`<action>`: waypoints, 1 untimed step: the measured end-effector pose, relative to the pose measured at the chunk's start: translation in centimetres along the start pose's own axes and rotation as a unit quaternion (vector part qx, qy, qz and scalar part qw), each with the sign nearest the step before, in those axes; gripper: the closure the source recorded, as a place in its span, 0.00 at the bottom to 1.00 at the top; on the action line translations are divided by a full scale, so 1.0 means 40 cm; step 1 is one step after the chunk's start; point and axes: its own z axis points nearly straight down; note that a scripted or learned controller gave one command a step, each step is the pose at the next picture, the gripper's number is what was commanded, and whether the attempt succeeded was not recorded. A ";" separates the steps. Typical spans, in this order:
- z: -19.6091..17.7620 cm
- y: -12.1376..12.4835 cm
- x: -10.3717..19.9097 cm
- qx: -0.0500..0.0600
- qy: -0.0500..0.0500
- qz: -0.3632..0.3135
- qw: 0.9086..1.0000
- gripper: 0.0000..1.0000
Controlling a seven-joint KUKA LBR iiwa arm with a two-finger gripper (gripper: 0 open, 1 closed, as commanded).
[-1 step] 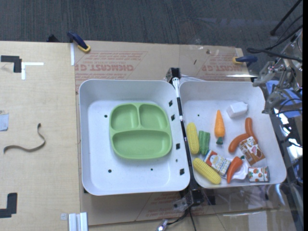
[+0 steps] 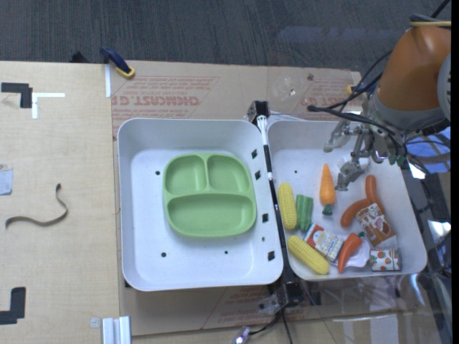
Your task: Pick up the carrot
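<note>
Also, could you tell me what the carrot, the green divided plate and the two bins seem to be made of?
The carrot looks like moulded toy plastic: flat, even orange with a green tip. The green divided plate seems matte plastic too, one uniform colour with softly rounded compartment ridges. The left bin and the right bin look like smooth, slightly glossy white plastic with rounded corners, though coated metal can't be excluded.
</note>
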 end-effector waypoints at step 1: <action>0.171 0.026 0.023 0.001 -0.002 -0.031 1.000 0.00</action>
